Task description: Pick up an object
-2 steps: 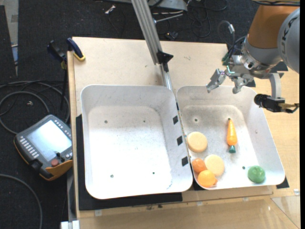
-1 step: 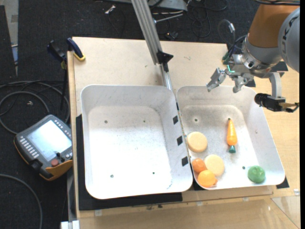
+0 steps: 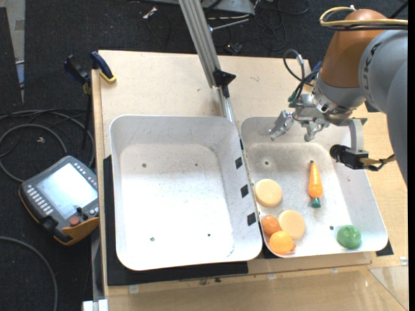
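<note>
White plastic, the left bin lies beside the right bin. The grey arm reaches over the right bin's far end, its gripper spread open, gripping nothing. Toward the near end lie the carrot, two pale discs, two orange fruits and a green lime, all well apart from the fingers.
</note>
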Robot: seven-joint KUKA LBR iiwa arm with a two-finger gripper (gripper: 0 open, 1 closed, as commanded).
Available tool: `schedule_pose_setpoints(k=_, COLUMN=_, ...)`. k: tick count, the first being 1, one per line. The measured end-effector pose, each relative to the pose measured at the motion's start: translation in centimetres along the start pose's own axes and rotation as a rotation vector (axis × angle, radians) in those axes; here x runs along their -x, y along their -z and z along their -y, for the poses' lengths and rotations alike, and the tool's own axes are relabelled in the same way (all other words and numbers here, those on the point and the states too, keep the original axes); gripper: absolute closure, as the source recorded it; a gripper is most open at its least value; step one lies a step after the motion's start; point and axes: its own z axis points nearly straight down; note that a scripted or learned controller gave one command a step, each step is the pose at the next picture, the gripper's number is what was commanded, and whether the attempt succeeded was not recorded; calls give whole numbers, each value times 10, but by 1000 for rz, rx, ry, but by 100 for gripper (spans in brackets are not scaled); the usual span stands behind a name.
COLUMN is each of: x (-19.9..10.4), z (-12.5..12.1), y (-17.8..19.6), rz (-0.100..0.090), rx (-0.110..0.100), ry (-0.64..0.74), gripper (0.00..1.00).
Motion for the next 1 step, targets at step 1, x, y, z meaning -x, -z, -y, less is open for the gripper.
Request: schedule_pose_setpoints(k=1, x=-1, z=7, y=-46, rz=0, rx=2, ry=-1, gripper=0)
